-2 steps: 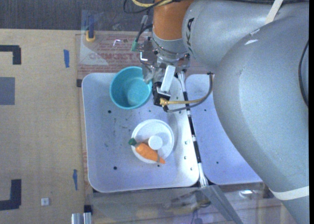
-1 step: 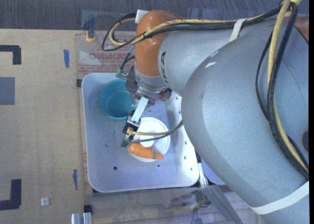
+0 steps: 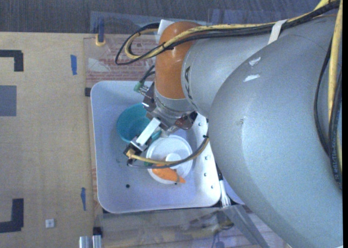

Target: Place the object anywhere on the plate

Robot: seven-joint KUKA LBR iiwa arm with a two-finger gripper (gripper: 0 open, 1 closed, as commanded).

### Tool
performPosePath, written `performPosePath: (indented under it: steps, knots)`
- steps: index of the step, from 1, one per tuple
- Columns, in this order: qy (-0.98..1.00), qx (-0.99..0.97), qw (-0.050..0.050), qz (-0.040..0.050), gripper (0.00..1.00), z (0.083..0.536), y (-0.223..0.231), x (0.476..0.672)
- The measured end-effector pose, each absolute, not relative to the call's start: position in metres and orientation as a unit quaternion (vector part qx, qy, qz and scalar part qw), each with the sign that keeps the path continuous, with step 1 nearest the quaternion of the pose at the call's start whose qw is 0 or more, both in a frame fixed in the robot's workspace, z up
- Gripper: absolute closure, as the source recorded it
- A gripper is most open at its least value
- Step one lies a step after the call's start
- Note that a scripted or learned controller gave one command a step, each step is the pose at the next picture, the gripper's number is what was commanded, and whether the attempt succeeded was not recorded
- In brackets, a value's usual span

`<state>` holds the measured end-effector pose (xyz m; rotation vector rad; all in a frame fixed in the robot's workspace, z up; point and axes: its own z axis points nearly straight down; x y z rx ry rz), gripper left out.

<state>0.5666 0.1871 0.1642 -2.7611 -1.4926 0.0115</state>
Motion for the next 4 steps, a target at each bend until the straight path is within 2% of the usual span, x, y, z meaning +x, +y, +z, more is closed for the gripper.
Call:
performPosePath:
  steps: [1, 2, 3, 4]
  knots:
    - [-0.526, -0.851, 0.000, 0.0030, 1.00, 0.301, 0.169, 0.559]
    - [-0.425, -0.905, 0.001, 0.0044, 1.00, 0.198, 0.209, 0.530]
    - [-0.425, -0.905, 0.002, 0.0010, 1.00, 0.183, 0.074, 0.600]
    - [-0.408, -0.913, -0.002, -0.0067, 1.00, 0.096, 0.113, 0.620]
